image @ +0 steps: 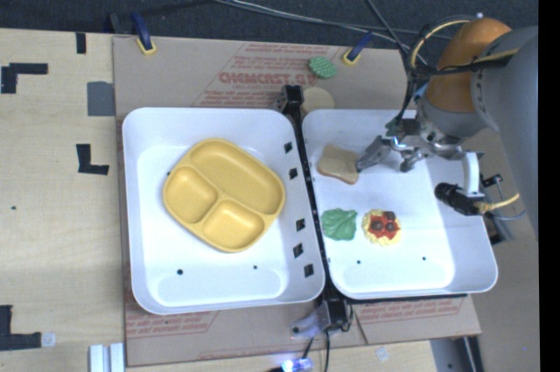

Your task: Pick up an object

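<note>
The gripper hangs over the right bin, its fingers spread open and holding nothing, just right of a tan bread slice. Lower in that bin lie a green leaf and a small pizza toy; a yellow divided plate sits in the left bin

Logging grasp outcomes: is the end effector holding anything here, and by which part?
Nothing is held. The end effector sits beside the tan bread slice.
</note>
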Motion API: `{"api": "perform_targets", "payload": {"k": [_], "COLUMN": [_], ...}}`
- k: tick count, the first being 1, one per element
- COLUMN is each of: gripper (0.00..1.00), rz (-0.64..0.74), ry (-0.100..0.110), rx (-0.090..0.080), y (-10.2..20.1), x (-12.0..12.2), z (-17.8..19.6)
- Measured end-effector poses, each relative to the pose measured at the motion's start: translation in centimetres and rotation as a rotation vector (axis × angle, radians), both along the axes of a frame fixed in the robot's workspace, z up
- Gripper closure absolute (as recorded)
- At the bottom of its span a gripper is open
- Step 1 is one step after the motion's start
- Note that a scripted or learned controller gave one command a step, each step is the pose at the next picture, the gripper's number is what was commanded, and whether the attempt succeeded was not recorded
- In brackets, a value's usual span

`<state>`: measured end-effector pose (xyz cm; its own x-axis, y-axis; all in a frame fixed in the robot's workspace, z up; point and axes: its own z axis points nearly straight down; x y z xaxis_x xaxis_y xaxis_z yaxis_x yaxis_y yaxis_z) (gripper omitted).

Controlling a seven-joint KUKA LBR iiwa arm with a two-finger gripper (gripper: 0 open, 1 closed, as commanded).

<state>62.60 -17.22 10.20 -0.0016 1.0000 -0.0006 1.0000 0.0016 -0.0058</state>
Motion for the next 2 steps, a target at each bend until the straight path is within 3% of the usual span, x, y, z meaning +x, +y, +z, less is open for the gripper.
{"api": "perform_targets", "payload": {"k": [1, 2], "gripper": [0.00, 1.00], "rz": [0.000, 0.002], "ry": [-0.006, -0.013], "rx": [-0.001, 0.003], "y": [0.0, 0.3], "x": [0.1, 0.4], "z": [-1.5, -0.2]}}
